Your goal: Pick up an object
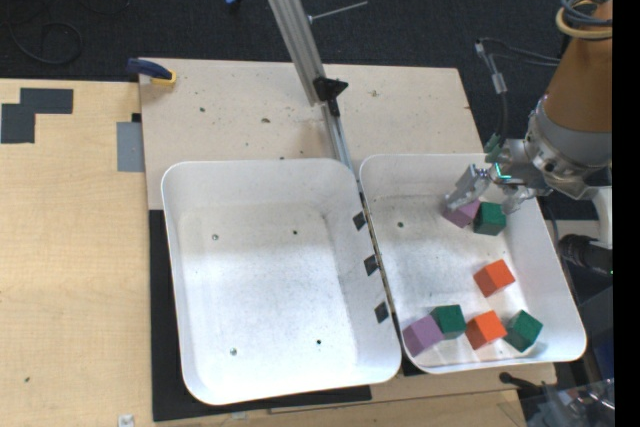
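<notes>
Over the right bin (560, 285), the gripper (480, 190) hangs above a purple cube (461, 213) and green cube (490, 218) near the far wall; whether its fingers grip cannot be told. Five more cubes crowd the near corner, while the left bin (200, 215) offers open floor.

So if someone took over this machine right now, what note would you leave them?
Gripper: low over the right bin's far end, at a purple block and a green block; no grasp visible.
Other blocks: orange mid-bin; purple, green, orange and green along the near edge.
Done: nothing lifted.
Left: grasp one block and raise it.
</notes>
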